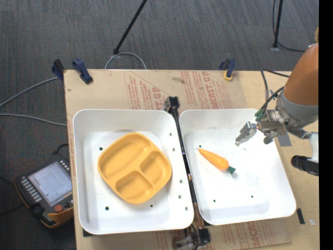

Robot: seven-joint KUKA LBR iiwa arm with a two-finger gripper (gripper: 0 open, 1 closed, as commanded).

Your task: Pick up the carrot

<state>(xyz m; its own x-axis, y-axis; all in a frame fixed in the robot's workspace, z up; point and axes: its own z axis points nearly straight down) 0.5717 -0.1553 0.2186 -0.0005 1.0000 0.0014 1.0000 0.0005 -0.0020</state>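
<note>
An orange carrot (214, 159) with a small green top lies flat in the right white bin (260, 202), near the bin's middle, its green end pointing toward the lower right. My gripper (257, 134) hangs over the bin's upper right part, above and to the right of the carrot and apart from it. It is open, with nothing between its fingers (244, 134).
The left white bin (88, 207) holds a yellow divided plate (134, 166). A black clamp (173, 104) sits at the top of the seam between the bins. A teach pendant (46, 190) lies on the floor at the left. Cardboard covers the bench around the bins.
</note>
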